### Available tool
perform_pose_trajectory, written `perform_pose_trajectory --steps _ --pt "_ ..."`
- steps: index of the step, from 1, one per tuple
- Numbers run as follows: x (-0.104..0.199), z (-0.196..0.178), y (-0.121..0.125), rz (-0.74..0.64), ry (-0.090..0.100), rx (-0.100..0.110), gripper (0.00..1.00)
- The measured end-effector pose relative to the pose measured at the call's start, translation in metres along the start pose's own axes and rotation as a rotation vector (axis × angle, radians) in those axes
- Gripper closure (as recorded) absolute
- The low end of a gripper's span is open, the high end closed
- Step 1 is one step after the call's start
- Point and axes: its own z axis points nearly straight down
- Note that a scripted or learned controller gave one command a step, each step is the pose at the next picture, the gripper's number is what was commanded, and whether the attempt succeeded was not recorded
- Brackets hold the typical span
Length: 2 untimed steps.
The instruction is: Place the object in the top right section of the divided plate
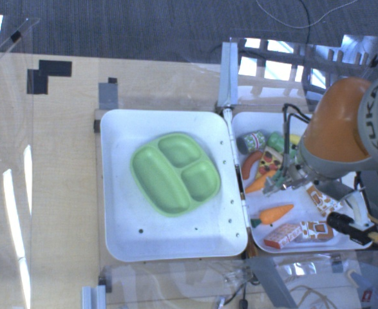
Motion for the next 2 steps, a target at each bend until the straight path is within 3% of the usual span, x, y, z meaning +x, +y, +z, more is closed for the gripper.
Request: perform_pose_trajectory --steps 1,2 --pt "0.063 0.0 0.034 -0.098 0.001 0.001 1.0" --pt "0.129 0.001 0.037 -0.626 0.002 0.001 1.0"
